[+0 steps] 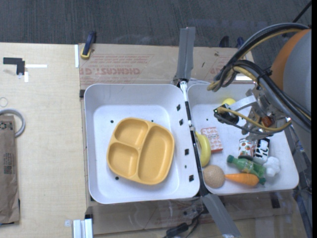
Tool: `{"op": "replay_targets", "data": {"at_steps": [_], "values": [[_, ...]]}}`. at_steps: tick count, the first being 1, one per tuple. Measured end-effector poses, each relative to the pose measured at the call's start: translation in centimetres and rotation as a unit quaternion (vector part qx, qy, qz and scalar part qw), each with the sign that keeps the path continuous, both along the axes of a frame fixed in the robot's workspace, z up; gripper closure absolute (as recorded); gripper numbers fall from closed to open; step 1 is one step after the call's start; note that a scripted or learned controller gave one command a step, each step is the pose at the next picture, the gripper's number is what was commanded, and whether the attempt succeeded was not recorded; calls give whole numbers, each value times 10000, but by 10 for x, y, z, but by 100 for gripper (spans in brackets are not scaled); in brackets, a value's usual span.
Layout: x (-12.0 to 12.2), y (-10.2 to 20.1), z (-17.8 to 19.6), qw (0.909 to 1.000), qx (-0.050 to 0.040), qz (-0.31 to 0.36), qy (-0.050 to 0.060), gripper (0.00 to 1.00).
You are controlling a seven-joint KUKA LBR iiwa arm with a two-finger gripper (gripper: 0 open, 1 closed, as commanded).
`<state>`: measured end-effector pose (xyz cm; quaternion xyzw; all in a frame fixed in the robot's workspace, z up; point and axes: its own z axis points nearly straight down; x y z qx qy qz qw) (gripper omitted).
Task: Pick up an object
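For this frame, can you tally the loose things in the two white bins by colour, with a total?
Yellow: 3, the yellow three-compartment plastic plate, the yellow banana-shaped toy, a small yellow round thing
Orange: 1, the orange toy carrot
Green: 1, the green toy bottle
Tan: 1, the tan ball
Red and white: 1, the small printed box
Black and white: 1, the cow-patterned toy
Total: 8

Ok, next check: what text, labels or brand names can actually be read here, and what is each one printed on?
"CHEMCAST": red print on the cardboard sheet behind the bins, upside down in this view; the smaller red print around it is too blurred to read.
Small red-and-white box in the right bin: print on it, too small to read.
Brown paper bag at the left edge: dark marks, unreadable.
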<state>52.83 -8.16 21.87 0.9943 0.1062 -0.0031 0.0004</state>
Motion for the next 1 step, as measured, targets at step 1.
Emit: {"op": "replay_targets", "data": {"at_steps": [1], "values": [[11, -17, -53, 10000, 4, -59, 3, 100]]}}
